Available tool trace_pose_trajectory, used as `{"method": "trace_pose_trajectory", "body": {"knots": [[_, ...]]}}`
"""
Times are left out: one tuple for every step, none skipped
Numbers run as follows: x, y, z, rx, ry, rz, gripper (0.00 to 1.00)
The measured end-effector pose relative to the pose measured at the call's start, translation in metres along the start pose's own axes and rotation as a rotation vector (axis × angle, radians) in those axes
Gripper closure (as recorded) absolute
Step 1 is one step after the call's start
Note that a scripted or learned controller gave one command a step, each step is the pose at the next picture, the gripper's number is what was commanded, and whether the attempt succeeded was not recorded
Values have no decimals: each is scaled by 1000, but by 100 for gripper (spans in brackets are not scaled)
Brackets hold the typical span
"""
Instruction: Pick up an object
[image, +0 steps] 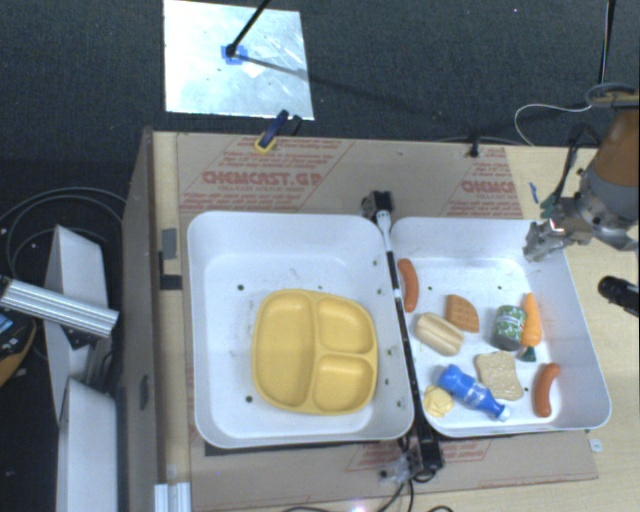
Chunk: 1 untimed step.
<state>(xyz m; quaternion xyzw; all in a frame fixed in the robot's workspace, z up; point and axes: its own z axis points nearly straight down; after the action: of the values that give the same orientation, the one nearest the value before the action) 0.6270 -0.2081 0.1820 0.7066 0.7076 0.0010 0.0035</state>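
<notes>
Looking down at a slant, I see a bench topped with printed cardboard (300, 170), dark carpet (80, 90) beyond it, and a shiny metal sheet (237, 58) on the floor at the top. Two shallow white bins sit side by side. The left bin (215, 250) holds a yellow divided tray (314, 351). The right bin (580, 330) holds the toy food: a sausage (408, 284) lying along the divider with its long axis running top to bottom, a bread roll (440, 333) angled down to the right, a brown cracker (462, 312), a green can (509, 323), a carrot (532, 322) standing lengthwise just beside the can with its leafy end toward the bottom, a toast slice (499, 375), a blue bottle (470, 391) pointing down-right, a yellow piece (437, 402), and a second sausage (545, 389) near the right wall.

My arm reaches in from the right, wrist angled down-left. My gripper (540, 240) hovers over the right bin's top right corner, apart from every object; whether it is wide or narrow I cannot tell.
</notes>
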Motion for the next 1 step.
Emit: {"method": "trace_pose_trajectory", "body": {"knots": [[2,-60,97,5,3,1,0]]}}
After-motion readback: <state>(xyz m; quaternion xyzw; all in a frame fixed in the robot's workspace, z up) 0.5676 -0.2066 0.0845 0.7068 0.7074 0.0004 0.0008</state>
